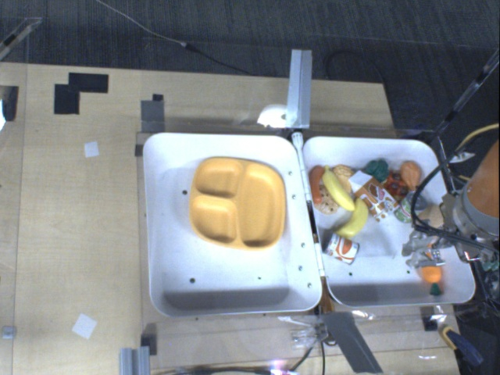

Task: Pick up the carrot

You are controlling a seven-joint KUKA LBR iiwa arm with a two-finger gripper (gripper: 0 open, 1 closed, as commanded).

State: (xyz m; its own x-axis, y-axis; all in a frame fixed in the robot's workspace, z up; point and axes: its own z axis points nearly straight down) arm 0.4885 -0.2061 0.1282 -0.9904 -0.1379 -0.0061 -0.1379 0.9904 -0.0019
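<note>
I'm on the approach; my claw hangs just above the carrot, grip state unclear; next, descend and close.

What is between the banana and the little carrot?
Mostly bare white bin floor. In the camera view, the banana lies left in the right bin and the carrot near its right corner, under the gripper.
</note>
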